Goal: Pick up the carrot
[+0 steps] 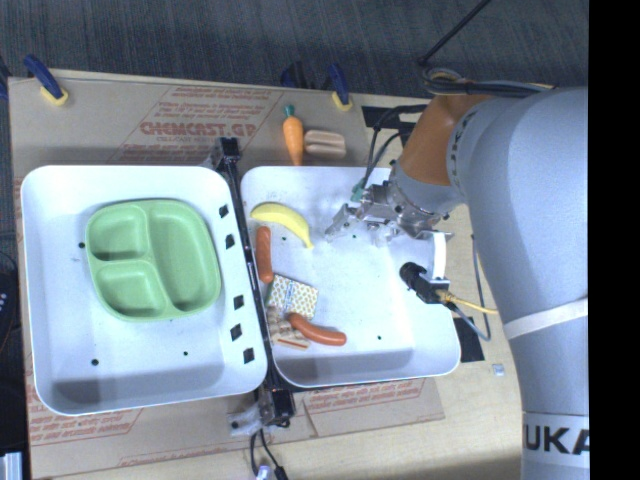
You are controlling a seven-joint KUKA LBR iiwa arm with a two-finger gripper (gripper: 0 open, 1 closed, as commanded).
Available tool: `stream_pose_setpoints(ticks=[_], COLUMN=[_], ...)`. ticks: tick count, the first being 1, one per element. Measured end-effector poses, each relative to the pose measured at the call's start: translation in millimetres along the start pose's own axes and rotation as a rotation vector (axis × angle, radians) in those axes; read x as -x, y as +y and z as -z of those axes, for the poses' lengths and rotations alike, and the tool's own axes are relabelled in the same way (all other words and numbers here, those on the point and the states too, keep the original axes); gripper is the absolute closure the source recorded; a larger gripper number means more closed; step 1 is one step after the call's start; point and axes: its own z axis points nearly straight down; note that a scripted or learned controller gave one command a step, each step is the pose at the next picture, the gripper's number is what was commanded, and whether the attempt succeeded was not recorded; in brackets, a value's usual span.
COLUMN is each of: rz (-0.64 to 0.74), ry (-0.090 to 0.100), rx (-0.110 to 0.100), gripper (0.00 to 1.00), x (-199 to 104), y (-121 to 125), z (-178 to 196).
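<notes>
We see 2 shallow white plastic bins side by side on the bench, and the small orange carrot with a green top [292, 136] is in neither of them: it stands on the brown cardboard just above the upper rim of the right bin [440, 353], near the top centre of the frame, with a tan, ridged bread-like piece [325, 144] touching or just beside it on its right. The grey arm with the orange band [432, 148] comes in from the right, and its two-finger gripper [345, 220] hangs over the upper middle of the right bin, pointing left toward the curved yellow banana [284, 222]; the metal parts blur together, so we cannot tell how the tool is set, and nothing shows in it. Lower in that bin lie 2 reddish sausages, 1 upright by the left wall [264, 252] and 1 near the bottom [319, 333], with a patterned square packet [292, 295] between them. The left bin [40, 268] holds a pale green divided plate [153, 258]. We judge the pick as not yet begun. The chief risk is the target itself: the gripper sits nearer the banana and the sausages than the carrot, and an orange sausage could be mistaken for it. Reaching the carrot means crossing the bin's rim, where the tool could catch, and the bread piece so close could be nudged or grabbed along with it.
</notes>
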Motion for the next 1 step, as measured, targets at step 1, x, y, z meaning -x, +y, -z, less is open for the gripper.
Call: stream_pose_setpoints(ticks=[1], rz=[0.005], ry=[0.001], rx=[-0.001], gripper=[1.00], x=[-0.8], y=[0.4], z=[10.6])
